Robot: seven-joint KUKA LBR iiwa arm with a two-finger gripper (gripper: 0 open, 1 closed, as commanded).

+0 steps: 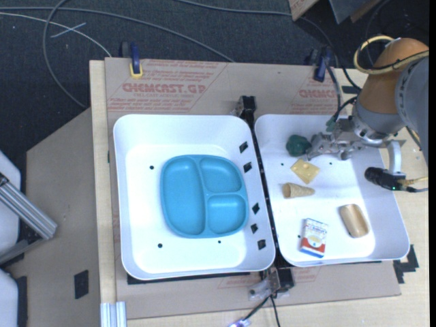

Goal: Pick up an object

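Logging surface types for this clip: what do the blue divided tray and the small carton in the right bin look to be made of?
Blue divided tray: likely moulded plastic, one even colour, soft sheen, rounded compartment walls. Small carton: probably printed card, flat faces, sharp edges, red and white print.

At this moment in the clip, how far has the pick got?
Done: the gripper is over the right bin, beside the dark green object. In hand: nothing visibly held. Left: the grasp and lift; the yellow piece, cone, tan roll and small carton all lie in the bin.
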